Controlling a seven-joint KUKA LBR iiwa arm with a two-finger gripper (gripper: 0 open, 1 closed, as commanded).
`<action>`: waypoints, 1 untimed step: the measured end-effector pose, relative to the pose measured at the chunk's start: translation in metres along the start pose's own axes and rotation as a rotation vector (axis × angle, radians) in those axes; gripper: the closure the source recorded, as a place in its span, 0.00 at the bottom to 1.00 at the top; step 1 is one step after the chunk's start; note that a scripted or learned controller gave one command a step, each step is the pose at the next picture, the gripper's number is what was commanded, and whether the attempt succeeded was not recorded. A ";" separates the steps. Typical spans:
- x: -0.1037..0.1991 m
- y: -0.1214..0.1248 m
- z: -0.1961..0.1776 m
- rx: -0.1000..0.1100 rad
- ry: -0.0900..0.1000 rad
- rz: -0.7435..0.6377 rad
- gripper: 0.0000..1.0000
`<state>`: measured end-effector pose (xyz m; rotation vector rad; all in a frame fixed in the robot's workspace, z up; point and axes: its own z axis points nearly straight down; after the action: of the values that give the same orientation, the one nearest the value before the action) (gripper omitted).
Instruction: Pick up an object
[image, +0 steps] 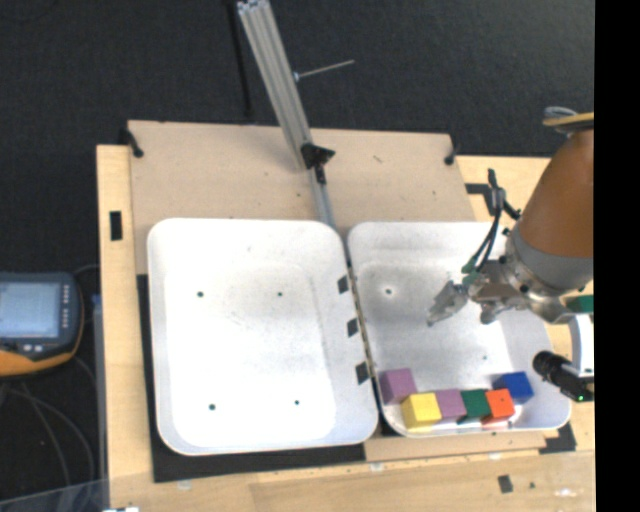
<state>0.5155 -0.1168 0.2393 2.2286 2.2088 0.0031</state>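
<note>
Several small blocks lie along the front edge of the right bin (420, 235): a purple one (398, 383), a yellow one (421, 409), a mauve one (451, 403), a green one (473, 404), an orange one (499, 405) and a blue one (515, 385). My gripper (463, 310) hangs over the middle of that bin, behind the blocks and apart from them. It is open, its two grey fingers spread with nothing between them. The orange-banded arm (560, 210) covers the bin's right side.
The left bin (250, 330) lies beside the right one, with dark clips (352, 325) along the seam. A slanted aluminium post (285, 90) rises from the back of the bench. A handheld pendant (35, 320) rests off the bench at far left.
</note>
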 end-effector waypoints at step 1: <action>-0.025 0.009 0.091 0.010 0.000 -0.007 0.00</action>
<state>0.5247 -0.1422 0.1488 2.2266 2.2217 -0.0081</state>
